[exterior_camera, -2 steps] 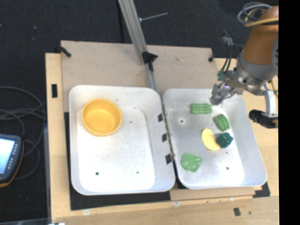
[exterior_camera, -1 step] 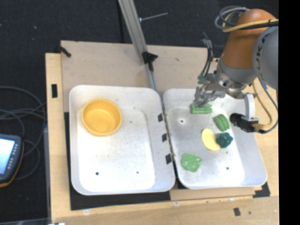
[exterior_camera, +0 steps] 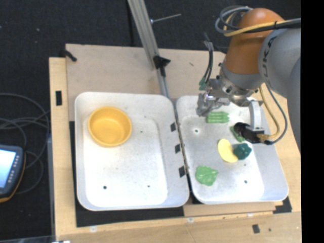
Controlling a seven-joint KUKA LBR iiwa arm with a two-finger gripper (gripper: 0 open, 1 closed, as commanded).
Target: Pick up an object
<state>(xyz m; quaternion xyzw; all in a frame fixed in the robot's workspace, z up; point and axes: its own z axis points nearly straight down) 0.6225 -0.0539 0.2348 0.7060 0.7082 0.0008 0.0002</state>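
Claw (exterior_camera: 208, 107), its grip state impossible to tell, hangs just beside the flat ridged light-green plastic piece (exterior_camera: 217, 117) in the right white bin (exterior_camera: 273, 186), so a slightly off-centre descent could nudge it aside.

A light brown wooden bench (exterior_camera: 121, 65) sits on a dark, almost black floor (exterior_camera: 50, 14). A grey metal pole (exterior_camera: 147, 34) leans up from the bench's back part — it runs off the top edge. At the left, thin black cables (exterior_camera: 25, 120) loop across the floor near a small screen (exterior_camera: 7, 168) with an orange rim.
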